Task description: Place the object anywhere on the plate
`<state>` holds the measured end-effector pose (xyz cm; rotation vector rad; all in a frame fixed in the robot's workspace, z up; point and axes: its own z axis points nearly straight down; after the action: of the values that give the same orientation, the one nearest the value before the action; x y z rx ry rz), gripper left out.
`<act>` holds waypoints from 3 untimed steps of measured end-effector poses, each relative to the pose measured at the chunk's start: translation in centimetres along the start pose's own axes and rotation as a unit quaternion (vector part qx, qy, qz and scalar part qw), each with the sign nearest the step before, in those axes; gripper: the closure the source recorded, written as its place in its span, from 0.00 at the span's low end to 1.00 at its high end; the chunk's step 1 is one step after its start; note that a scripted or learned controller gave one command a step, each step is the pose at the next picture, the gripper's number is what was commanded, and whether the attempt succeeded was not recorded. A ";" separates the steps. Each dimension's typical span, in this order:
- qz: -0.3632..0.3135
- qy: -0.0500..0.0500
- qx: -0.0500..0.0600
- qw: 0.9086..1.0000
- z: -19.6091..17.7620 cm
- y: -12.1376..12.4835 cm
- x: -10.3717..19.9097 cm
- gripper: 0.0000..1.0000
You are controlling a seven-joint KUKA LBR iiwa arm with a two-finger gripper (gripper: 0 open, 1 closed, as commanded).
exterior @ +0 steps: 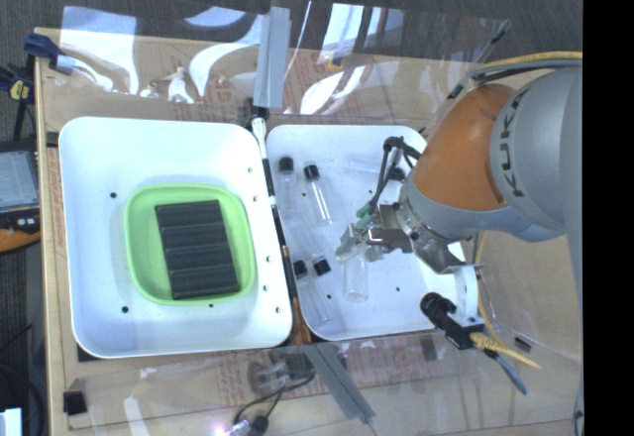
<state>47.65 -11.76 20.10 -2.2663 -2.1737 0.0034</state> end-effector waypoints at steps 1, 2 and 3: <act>-0.042 0.001 0.001 0.999 1.0 1.6 6.5 1.00; -0.042 0.001 0.001 0.999 1.0 1.6 6.5 0.00; -0.096 0.000 0.000 0.995 1.3 4.3 2.3 0.00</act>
<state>52.00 -9.61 18.80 -2.0465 -2.3821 0.0019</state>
